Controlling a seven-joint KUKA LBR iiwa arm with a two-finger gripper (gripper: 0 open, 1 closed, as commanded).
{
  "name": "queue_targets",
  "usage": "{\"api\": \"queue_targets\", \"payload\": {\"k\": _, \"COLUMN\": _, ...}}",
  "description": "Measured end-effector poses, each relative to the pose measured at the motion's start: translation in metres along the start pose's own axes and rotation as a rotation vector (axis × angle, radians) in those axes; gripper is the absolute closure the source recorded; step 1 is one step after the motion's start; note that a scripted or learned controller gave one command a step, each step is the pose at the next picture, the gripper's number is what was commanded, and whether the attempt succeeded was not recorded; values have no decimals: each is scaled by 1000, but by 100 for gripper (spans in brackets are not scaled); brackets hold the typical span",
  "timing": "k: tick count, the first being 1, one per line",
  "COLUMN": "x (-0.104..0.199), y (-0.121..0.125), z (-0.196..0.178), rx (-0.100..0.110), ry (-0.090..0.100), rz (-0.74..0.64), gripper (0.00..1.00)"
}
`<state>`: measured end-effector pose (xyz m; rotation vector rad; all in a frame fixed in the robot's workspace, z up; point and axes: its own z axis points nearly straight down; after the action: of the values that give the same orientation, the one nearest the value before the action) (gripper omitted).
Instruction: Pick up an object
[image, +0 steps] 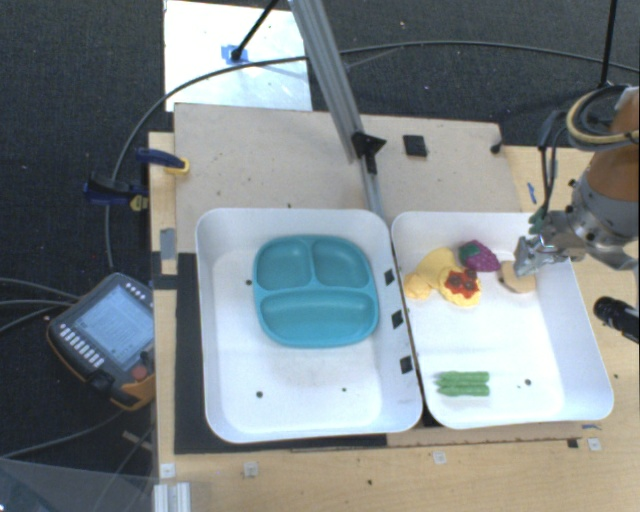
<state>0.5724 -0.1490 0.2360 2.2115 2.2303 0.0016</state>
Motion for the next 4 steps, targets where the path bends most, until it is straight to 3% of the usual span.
{"api": "queue_targets", "payload": {"k": 2, "x": 97, "y": -6, "z": 5, "rx": 1, "ry": 1, "rz": 0, "gripper": 100}}
{"api": "queue_targets", "payload": {"k": 4, "x": 195, "y": -39, "z": 13, "rx": 3, "ry": 1, "rz": 0, "gripper": 100}}
